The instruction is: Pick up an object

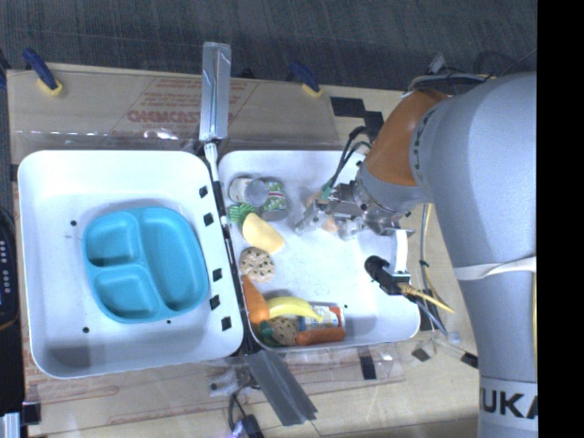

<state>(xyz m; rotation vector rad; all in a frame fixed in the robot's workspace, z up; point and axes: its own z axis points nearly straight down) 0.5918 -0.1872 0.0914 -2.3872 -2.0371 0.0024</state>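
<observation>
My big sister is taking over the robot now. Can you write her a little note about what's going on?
Gripper: low in the right bin, near the can; can't tell if it's open, nothing seen held.
Toys in the right bin: lemon, cookie, carrot, banana.
Left bin: blue tray.
Done: no pick seen.
Left: grab one object.

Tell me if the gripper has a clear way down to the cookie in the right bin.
Probably yes. The cookie lies uncovered with bare bin floor on its right, toward the gripper; the yellow piece sits close above it.
</observation>
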